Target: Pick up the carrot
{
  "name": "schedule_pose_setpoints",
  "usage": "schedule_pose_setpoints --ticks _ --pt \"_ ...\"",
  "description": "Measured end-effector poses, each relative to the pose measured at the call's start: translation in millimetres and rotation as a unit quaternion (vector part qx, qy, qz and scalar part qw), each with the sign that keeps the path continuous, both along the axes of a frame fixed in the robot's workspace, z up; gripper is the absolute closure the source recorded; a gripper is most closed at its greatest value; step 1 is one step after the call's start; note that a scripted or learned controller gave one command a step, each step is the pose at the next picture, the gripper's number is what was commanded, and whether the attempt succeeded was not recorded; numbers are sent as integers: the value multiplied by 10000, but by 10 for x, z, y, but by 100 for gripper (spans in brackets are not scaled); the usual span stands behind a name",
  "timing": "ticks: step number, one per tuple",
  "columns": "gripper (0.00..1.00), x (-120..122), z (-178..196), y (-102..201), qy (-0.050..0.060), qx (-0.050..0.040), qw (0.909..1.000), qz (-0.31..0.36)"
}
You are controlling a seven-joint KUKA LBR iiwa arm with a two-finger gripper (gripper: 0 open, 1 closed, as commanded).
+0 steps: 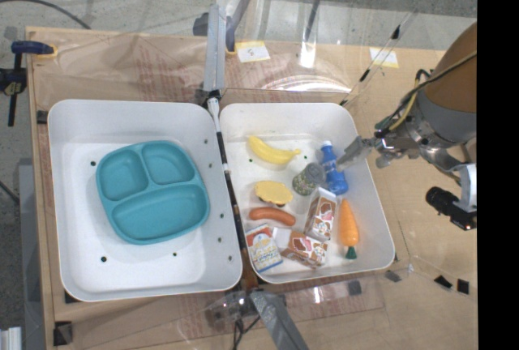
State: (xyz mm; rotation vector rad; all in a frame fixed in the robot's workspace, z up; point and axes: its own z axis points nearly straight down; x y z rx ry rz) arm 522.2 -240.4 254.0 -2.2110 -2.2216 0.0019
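The orange carrot (348, 225) lies lengthwise by the right wall of the right bin (375, 202), its green tip pointing to the front. My gripper (354, 149) reaches in from the right over the bin's upper right part, just above a blue bottle (331, 170). It hangs well behind the carrot and is apart from it. Nothing shows held in it.
The right bin also holds a banana (272, 151), a grey can (307, 178), a yellow food piece (273, 193), a sausage (272, 215) and several small cartons (321, 219). A teal divided plate (151, 189) sits in the left bin (65, 178).
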Motion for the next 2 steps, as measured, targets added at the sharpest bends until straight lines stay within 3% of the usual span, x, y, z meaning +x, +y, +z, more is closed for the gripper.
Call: schedule_pose_setpoints --ticks 1,2 --pt "0 -282 -1677 -171 -16 11 9809 1946" --pt "100 -273 -1567 -197 -19 5 9808 1951"
